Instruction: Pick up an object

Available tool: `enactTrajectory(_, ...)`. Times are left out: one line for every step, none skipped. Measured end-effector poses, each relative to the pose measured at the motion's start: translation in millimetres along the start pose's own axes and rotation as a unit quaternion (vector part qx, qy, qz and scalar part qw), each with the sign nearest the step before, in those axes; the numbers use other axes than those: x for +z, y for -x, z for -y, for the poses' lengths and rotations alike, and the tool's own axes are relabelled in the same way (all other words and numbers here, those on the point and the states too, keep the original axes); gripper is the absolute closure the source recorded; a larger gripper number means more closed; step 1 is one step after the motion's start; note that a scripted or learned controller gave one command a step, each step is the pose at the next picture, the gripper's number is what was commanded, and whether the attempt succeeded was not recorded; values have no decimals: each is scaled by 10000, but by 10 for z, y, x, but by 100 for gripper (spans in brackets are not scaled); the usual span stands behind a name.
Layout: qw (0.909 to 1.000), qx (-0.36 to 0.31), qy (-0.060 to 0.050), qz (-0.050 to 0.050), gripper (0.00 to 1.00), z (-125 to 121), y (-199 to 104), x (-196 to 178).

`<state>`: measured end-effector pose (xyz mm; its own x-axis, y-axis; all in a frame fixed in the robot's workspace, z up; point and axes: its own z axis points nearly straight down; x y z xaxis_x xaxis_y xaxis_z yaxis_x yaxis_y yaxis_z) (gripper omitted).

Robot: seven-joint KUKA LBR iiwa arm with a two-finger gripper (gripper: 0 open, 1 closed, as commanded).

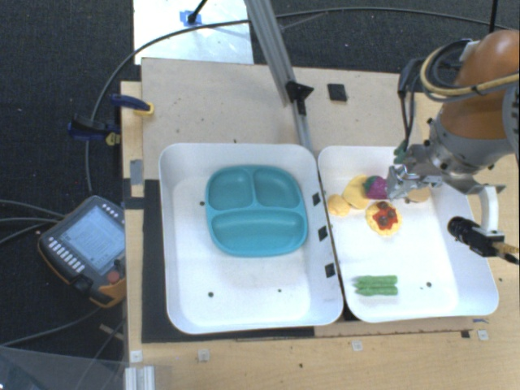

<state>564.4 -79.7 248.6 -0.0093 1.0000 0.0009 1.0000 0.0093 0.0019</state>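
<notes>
On the worktop's left half sits the left shallow white bin (183, 299), and inside it, toward its far edge, lies a teal plastic plate with three compartments (256, 211), well apart from any of the small items. A grey metal pole (276, 43) slants across the far edge of the worktop and ends just above the seam between the two bins.

The right shallow white bin (467, 295) holds everything that could be picked. Near its far-left corner lies a pale yellow lumpy toy (351, 195) with a small purple toy (375, 187) touching its right side. Just beside them, toward the middle, is a yellow disc with red topping (383, 218). A green pod-shaped toy (374, 285) lies alone near the bin's near edge.

The grey two-finger gripper (400, 184) hangs low at the purple toy's right side; whether the jaws are wide, narrow or closed on anything cannot be told, as the wrist hides them.

The likely risk is crowding: the three toys sit so tight that a close could catch two at once, or nudge the purple one off against the yellow lump. The green toy stands free and looks the easier target. A black fitting (475, 236) on the arm's right hangs over the bin's right edge.
</notes>
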Motion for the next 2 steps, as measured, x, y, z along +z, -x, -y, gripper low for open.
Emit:
enactTrajectory(10000,1,8,0,100,-173,-435,-17)
enactTrajectory(10000,1,-4,1,100,-242,-938,145)
